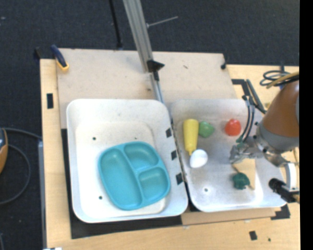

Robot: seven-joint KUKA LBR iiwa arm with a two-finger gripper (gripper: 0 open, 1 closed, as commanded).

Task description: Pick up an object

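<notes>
I see the long yellow plastic cylinder (190, 135) lying flat in the right shallow white bin (219, 202), close to its left wall. Its long axis runs nearly up and down the view, the lower end leaning slightly rightward and touching, or almost touching, a small white ball (198, 158). It looks smooth and evenly yellow, with blunt ends. Just beside its upper right sits a small light-green lump (206, 129), and further right a small red-orange rounded object (232, 127). A dark green knobbly object (241, 180) rests near the bin's right side.

The grey arm's gripper (242, 154) hangs above the right part of this bin, between the red-orange object and the dark green one. I cannot tell whether the jaws are parted or closed.

In the left shallow white bin (78, 119) lies a turquoise three-compartment tray (133, 175). Both bins rest on the light wooden desk (109, 72).
</notes>
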